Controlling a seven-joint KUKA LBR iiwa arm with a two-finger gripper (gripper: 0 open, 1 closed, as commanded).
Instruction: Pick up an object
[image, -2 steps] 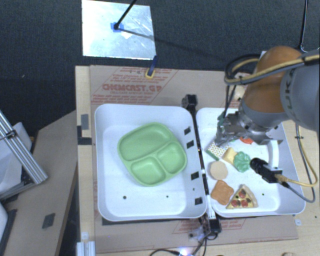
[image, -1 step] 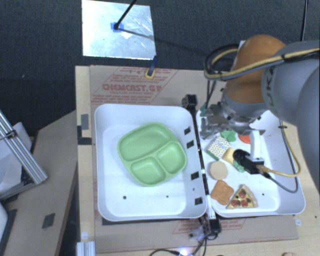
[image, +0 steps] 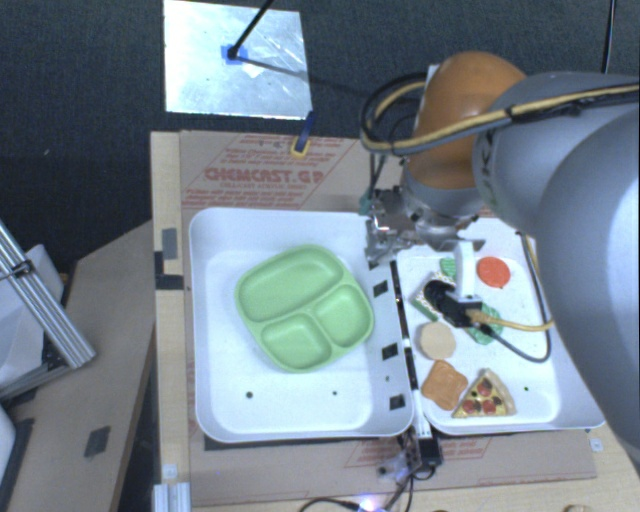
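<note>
Where the two white bins meet, near their far rims, the gripper (image: 382, 243) hangs over the ridge between them, at the end of the grey arm (image: 560, 150), which comes in from the right under its orange band. From this slant the metal body of the gripper hides its lower end, so I cannot tell whether it is spread or closed, and nothing can be made out in its grasp. It is also unclear whether it touches the rim or hovers above it.

The left bin (image: 220, 380) carries a pale green plate (image: 303, 305) with three compartments, lying flat and turned at a slant, just to the left of the gripper and nearer the camera.

The right bin (image: 548, 385) carries the toy foods. A red-orange disc (image: 493, 271) lies towards the far side, to the right of the gripper and apart from it. A round beige biscuit (image: 436, 341) sits close to the dividing ridge. Just in front of it lies a square of orange-brown toast (image: 444, 383), and beside the toast, touching or nearly touching, a pizza slice (image: 486, 396) rests with its point towards the far side.

Both bins stand on a sheet of cardboard (image: 260, 175) with red lettering, and this lies on the table (image: 110, 300). Beyond the cardboard lies a square of shiny foil (image: 237, 58).
</note>
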